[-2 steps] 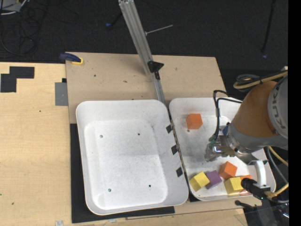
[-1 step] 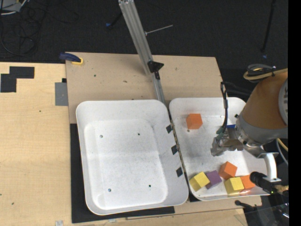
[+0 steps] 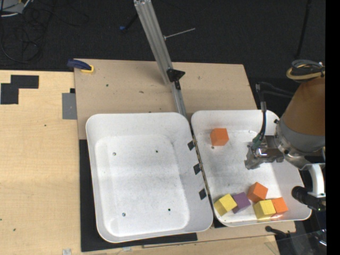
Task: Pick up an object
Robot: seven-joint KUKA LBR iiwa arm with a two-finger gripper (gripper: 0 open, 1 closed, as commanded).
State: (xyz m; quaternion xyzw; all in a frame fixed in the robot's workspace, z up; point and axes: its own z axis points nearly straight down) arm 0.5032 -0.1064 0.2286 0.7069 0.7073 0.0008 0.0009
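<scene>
In the right bin (image 3: 234, 121) an orange cube (image 3: 219, 137) lies alone near the back. Along the bin's front edge sits a cluster: a yellow block (image 3: 225, 203), a purple block (image 3: 241, 201), an orange block (image 3: 257, 191), a second yellow block (image 3: 264, 209) and another orange block (image 3: 279, 205). My gripper (image 3: 256, 157) hangs over the right half of this bin, to the right of the lone orange cube and above the cluster. Nothing shows between its fingers, and their spacing is too small to read.
The left bin (image 3: 106, 142) lies beside the right one, with black clips (image 3: 196, 168) along the shared rim. A slanted aluminium bar (image 3: 159, 47) rises behind the bins. The arm's orange band (image 3: 311, 105) fills the right side. A blue and yellow tool (image 3: 81, 65) rests on the board.
</scene>
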